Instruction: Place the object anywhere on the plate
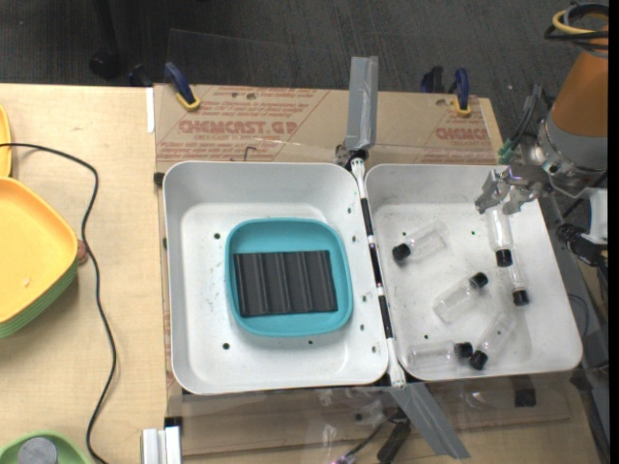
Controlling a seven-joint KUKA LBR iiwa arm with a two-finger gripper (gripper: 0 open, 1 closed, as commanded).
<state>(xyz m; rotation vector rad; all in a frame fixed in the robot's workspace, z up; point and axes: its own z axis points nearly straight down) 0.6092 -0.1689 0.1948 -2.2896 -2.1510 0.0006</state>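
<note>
Clear vials with black caps [417,242] lie scattered in the right bin [551,356], some near its front edge. The teal plate [287,235] sits in the middle of the left bin [189,259]. My gripper [503,189] hangs over the right bin's far right corner; its state I cannot tell.

The two white bins [189,288] look like smooth, slightly glossy plastic, and the teal plate [242,332] well to the left of the jaws has a matt plastic rim around a dark, ribbed centre. Just below the jaws lie clear vials [455,301] of glassy, transparent material with matt black caps. The table [77,375] is pale wood with a smooth finish, and rough brown cardboard [251,124] lies behind the bins.
</note>
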